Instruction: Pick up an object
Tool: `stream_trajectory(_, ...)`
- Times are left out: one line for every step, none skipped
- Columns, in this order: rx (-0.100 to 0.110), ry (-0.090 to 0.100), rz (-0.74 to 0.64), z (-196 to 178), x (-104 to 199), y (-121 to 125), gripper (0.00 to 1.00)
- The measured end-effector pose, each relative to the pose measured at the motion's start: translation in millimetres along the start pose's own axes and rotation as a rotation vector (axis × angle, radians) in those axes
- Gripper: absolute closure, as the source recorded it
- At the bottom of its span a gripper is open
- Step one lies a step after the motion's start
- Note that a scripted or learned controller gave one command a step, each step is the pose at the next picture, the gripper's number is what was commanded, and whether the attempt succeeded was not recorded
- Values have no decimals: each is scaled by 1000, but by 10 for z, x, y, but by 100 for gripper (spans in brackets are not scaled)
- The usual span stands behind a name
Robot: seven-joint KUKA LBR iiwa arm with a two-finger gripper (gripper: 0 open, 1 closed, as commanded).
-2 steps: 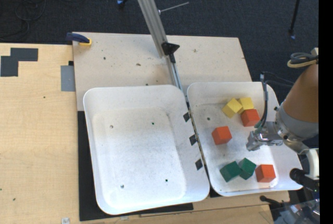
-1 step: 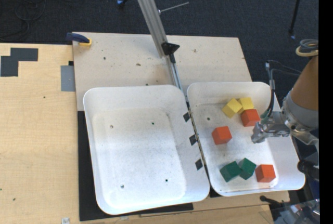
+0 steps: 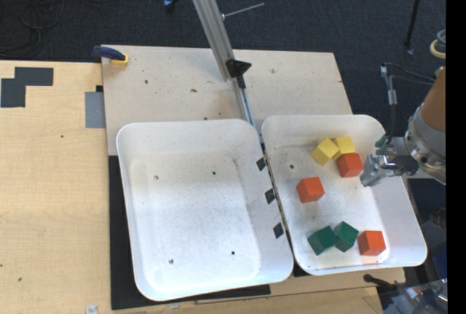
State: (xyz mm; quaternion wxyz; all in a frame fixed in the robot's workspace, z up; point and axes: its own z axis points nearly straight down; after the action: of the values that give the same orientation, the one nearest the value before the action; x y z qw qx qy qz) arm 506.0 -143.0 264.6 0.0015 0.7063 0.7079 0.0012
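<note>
I see the gripper (image 3: 373,173) at the right bin's (image 3: 291,132) right edge, just beside a red cube (image 3: 349,165); how far it is open I cannot tell. Left of that cube sit two yellow cubes (image 3: 333,148), another red cube (image 3: 310,189) nearer, then two green cubes (image 3: 333,237) and a third red cube (image 3: 372,242). The left bin (image 3: 145,138) adjoins.

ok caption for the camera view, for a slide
Gripper at the right bin's edge beside a red cube, near yellow and green cubes.
</note>
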Motion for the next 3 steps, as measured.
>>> stream_trajectory(5,2,-4,56,556,299,100)
stream_trajectory(5,0,-2,20,1019,546,100)
stream_trajectory(7,1,-1,201,1451,738,100)
